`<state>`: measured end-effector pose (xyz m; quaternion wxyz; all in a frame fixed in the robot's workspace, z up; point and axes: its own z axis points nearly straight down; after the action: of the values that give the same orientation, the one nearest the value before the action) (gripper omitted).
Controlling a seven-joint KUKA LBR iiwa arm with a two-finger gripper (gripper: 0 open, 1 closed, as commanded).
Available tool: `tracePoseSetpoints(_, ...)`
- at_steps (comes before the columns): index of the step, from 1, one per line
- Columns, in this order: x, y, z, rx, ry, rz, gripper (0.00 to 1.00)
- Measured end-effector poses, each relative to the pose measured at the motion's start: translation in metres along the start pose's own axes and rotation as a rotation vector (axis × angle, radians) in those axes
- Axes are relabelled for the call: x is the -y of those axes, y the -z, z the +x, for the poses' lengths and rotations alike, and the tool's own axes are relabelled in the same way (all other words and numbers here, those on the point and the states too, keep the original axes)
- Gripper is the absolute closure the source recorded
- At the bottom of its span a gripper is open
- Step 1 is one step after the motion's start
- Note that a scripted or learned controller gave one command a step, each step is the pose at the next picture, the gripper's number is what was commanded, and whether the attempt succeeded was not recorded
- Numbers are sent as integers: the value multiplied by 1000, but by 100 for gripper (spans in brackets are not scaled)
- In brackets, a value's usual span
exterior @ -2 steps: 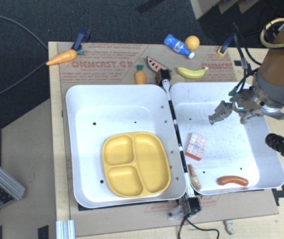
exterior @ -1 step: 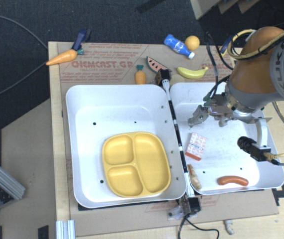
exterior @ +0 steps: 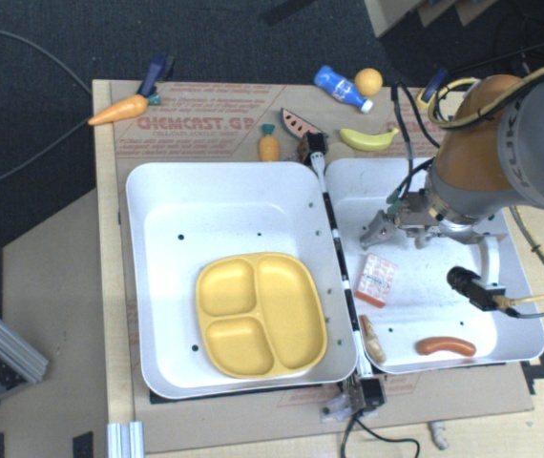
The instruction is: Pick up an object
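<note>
Packet (exterior: 375, 281), small and red-and-white, lies flat in the right bin (exterior: 353, 181), centre-right of the frame, just below the hand (exterior: 408, 225). Nothing sits in the hand; whether it is wide or narrow I cannot tell. Judged step: approach. Next, lower squarely onto the packet. The arm (exterior: 501, 146) hides the bin's upper right.
</note>
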<state>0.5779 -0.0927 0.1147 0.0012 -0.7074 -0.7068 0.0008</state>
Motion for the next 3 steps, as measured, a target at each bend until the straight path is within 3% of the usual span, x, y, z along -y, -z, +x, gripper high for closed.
tracePoseSetpoints(1,20,-31,0,0,0,0,0)
tracePoseSetpoints(3,53,-31,-1,-1,0,-1,0)
